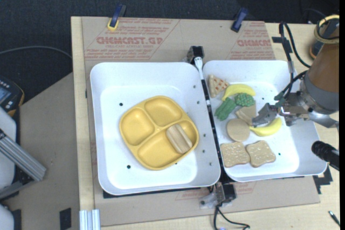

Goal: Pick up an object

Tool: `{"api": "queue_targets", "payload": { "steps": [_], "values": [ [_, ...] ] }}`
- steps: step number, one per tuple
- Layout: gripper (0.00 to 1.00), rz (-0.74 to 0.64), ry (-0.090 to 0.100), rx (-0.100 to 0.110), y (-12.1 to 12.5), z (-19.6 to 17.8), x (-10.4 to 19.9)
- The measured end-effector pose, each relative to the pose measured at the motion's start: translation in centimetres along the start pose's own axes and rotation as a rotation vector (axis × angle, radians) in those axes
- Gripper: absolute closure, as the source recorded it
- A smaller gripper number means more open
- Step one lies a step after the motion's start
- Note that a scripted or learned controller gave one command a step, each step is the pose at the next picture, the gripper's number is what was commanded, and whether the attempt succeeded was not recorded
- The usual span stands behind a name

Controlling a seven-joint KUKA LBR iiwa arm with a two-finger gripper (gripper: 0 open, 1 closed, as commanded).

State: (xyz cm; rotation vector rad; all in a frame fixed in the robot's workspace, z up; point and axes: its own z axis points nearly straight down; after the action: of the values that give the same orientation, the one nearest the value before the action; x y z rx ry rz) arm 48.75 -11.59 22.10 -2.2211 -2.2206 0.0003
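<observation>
The right bin (pixel 303 163) holds several toy foods: a pizza slice (pixel 218 84), a banana (pixel 237 90), broccoli (pixel 243 99), a green vegetable (pixel 225 109), a round biscuit (pixel 237 130) and two toast slices (pixel 235 153) (pixel 261 152). A second banana (pixel 270 128) lies to the right of the biscuit. My gripper (pixel 266 115) reaches in from the right and hangs low over this bin, just above that second banana and beside a tan piece (pixel 247 113). Nothing is visibly lifted.
The left bin (pixel 108 94) holds a yellow divided plate (pixel 141 126) with a tan bread-like piece (pixel 179 138) in its right compartment. A dark divider (pixel 204 95) runs between the bins. The arm's orange and grey body (pixel 326 81) stands over the right bin's right edge.
</observation>
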Motion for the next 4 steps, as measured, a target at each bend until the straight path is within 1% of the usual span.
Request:
{"api": "queue_targets", "payload": {
  "steps": [1, 2, 3, 4],
  "values": [
    [0.00, 0.009, 0.000, 0.003, -1.0, 14.1, -6.9],
    [0.00, -0.006, -0.001, -0.007, 4.8, 13.5, -0.1],
    [0.00, 0.001, 0.003, 0.006, -0.8, 12.1, 1.6],
    [0.00, -0.007, -0.004, -0.020, 12.2, 3.9, 2.3]
  ]
}}
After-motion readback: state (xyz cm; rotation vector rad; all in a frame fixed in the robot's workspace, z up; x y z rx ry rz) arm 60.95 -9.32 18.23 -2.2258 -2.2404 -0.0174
